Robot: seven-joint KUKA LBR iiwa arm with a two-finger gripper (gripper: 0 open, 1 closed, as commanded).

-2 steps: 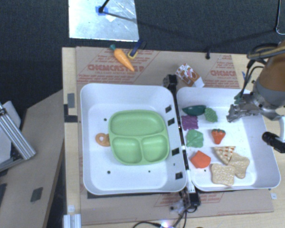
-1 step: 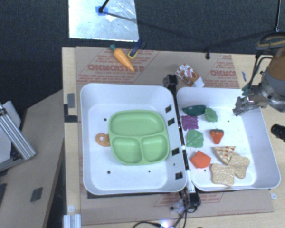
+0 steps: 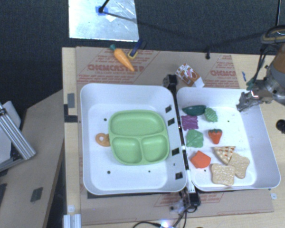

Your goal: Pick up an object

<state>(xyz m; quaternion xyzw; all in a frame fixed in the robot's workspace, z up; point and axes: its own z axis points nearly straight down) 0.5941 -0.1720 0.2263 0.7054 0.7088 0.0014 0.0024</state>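
Note:
The right bin (image 3: 256, 127) holds several toy foods: a dark green piece (image 3: 194, 110), a green leafy piece (image 3: 211, 114), a purple piece (image 3: 189, 122), a green leaf (image 3: 194, 138), a strawberry (image 3: 215, 136), an orange-red block (image 3: 200, 159), a pizza slice (image 3: 224, 152) and two bread pieces (image 3: 222, 174) (image 3: 240, 165). My gripper (image 3: 247, 101) hangs at the bin's far right corner, above the rim, apart from all the food. Nothing shows between its fingers.
The left bin (image 3: 92, 127) bears a green divided plate (image 3: 137, 137) and a small pretzel (image 3: 102, 139). A toy carrot (image 3: 123, 59) and a small red-and-white packet (image 3: 189, 75) lie on the cardboard behind the bins. A metal sheet (image 3: 103, 13) lies further back.

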